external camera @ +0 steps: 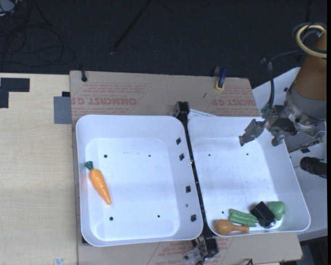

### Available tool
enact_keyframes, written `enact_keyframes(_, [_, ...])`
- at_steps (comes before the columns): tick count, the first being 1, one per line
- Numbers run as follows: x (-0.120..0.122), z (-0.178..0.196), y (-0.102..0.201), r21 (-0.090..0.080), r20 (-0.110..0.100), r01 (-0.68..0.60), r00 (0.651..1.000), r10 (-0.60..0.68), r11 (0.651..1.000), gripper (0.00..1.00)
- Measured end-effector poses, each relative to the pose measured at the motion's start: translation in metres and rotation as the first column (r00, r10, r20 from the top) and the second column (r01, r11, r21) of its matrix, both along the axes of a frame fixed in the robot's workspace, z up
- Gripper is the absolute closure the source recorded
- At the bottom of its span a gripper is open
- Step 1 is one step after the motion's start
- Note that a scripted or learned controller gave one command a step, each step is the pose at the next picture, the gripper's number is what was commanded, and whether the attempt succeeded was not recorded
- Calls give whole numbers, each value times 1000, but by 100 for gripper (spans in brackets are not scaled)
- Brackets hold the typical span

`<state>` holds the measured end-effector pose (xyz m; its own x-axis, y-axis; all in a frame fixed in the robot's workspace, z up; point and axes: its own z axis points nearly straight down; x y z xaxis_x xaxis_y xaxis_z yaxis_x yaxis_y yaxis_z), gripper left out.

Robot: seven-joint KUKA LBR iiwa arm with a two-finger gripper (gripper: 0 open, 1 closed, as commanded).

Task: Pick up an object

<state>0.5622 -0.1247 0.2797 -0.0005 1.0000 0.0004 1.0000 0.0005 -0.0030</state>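
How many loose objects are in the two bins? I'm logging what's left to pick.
4. A carrot lies in the left bin; a green pod, black block and orange gourd cluster in the right bin's near corner; others may hide beneath.

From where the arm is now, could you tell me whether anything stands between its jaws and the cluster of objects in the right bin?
Nothing visible does: bare bin floor separates the gripper from the cluster.

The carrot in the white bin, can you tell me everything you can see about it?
The carrot looks like a small plastic toy: a smooth orange body that narrows to a point, with a little dark green stub at its thick end. It lies flat on the floor of the left bin, close to that bin's left wall, slanted so the green end points up-left and the tip down-right. Only the bin floor touches it. The gripper is far away, over the right bin.
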Motion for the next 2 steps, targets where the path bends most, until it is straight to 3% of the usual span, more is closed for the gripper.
enact_keyframes(1, [-25, 185, 51, -1, 18, -5, 1000, 5, 1000, 0])
enact_keyframes(2, [-57, 263, 190, 4, 9, -17, 1000, 16, 1000, 0])
